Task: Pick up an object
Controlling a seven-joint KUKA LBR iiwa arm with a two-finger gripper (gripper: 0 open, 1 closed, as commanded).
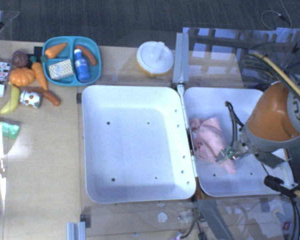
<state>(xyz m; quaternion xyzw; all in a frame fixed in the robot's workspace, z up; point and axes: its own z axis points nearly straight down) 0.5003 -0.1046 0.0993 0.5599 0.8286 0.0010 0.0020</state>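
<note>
A crumpled pink cloth (208,139) lies in the right bin (250,181), against its left wall. My gripper (225,155) is down at the cloth's lower right edge, touching or just above it. The arm, with its orange band (275,116), reaches in from the right and covers the bin's right side.
The left bin (135,144) sits beside the right one, a divider ridge between them. On the bench at the far left are a blue divided plate (71,60) of toy food, loose toy vegetables and a banana. A white lidded bowl (155,58) stands behind the bins.
</note>
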